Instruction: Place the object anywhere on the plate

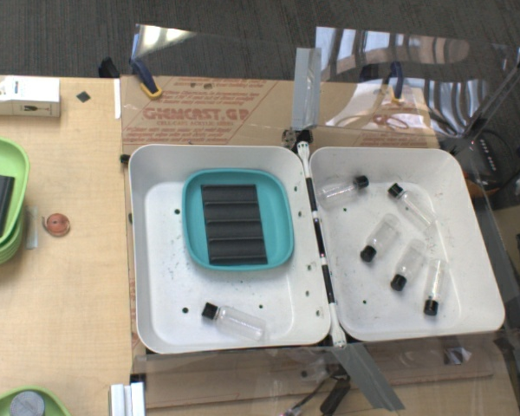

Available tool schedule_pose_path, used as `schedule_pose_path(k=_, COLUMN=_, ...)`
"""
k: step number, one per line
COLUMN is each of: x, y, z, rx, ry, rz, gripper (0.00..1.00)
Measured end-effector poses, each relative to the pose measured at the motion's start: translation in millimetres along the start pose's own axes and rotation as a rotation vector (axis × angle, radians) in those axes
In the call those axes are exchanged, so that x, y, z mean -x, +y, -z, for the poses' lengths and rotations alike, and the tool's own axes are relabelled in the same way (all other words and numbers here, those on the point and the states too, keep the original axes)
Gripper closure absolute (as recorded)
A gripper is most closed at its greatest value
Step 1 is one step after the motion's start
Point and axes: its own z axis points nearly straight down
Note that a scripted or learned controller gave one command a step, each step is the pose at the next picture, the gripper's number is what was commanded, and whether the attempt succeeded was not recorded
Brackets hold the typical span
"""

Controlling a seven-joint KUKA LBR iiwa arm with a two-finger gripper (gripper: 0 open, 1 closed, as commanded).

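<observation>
From above, a clear vial (232, 319) with a black cap lies in the left bin (156, 258), just below the teal plate (238, 219); it looks light, slick, rolls easily; grip mid-body. Jaws: cannot tell

The wooden bench (69, 319) bears 2 shallow white bins side by side, the left bin (152, 258) and the right bin (468, 258), edges touching. Left of them sit a green tray (4, 232), a small round disc (57, 224) and a white box (22, 98)
</observation>
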Motion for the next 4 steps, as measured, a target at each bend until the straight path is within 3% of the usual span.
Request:
schedule_pose_path(k=1, x=3, y=3, z=62, rx=-0.001, ry=0.0, rz=-0.108, gripper=0.0)
schedule_pose_path(k=2, x=4, y=6, z=62, rx=-0.001, ry=0.0, rz=-0.232, gripper=0.0)
schedule_pose_path(k=3, x=5, y=5, z=-65, rx=-0.002, ry=0.0, rz=-0.309, gripper=0.0)
schedule_pose_path(k=4, x=4, y=5, z=-11, rx=-0.001, ry=0.0, rz=-0.418, gripper=0.0)
